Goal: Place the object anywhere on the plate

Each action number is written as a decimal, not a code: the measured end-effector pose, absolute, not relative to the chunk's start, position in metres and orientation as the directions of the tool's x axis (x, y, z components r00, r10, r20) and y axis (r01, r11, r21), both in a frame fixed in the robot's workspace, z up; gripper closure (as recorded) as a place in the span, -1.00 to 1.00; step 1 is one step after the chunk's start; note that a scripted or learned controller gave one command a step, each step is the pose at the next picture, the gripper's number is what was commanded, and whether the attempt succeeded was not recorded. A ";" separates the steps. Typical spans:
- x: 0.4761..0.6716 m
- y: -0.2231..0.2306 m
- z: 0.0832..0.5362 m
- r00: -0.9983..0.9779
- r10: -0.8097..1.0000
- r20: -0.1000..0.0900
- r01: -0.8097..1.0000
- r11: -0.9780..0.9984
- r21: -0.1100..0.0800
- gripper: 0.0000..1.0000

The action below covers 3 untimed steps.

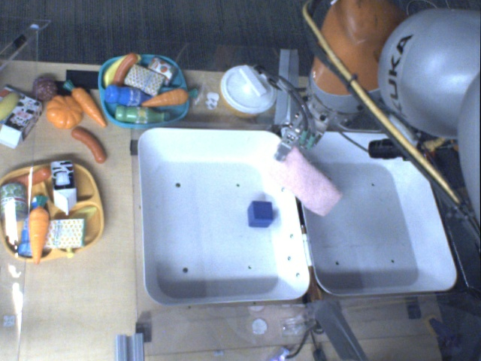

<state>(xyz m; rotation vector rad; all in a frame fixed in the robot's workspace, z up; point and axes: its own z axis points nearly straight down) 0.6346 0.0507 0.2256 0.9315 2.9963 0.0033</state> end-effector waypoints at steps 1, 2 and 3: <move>0.624 0.102 0.217 -0.980 0.201 -0.005 0.201 0.980 0.003 1.00; 0.614 0.149 0.225 -1.000 0.002 -0.006 0.002 1.000 0.003 1.00; 0.614 0.149 0.226 -1.000 0.002 -0.007 0.002 1.000 0.003 -1.00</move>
